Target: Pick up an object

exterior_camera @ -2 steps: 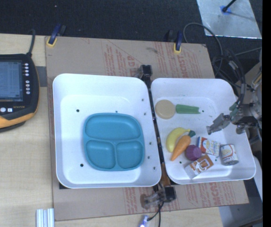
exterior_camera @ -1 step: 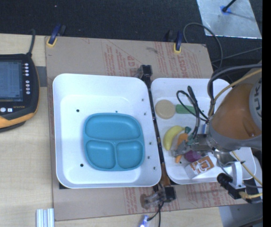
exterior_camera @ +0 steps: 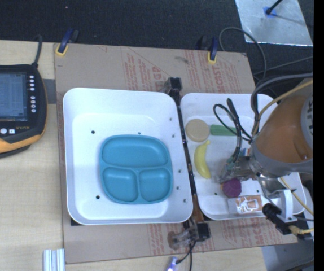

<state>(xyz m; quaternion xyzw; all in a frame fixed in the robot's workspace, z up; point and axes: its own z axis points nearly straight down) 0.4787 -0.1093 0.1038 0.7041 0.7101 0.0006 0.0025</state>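
Two bins [exterior_camera: 74,151] — one blue tray [exterior_camera: 135,168], one banana [exterior_camera: 201,160], one purple ball [exterior_camera: 232,187].

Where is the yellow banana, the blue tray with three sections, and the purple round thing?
Yellow banana [exterior_camera: 201,160]: camera view, middle of its curved body.
Blue plastic three-section tray [exterior_camera: 135,168]: camera view, central divider ridge.
Purple round object [exterior_camera: 232,187]: camera view, its top.

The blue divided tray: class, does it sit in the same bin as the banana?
No. The blue divided tray lies in the left bin, while the banana lies in the right bin.
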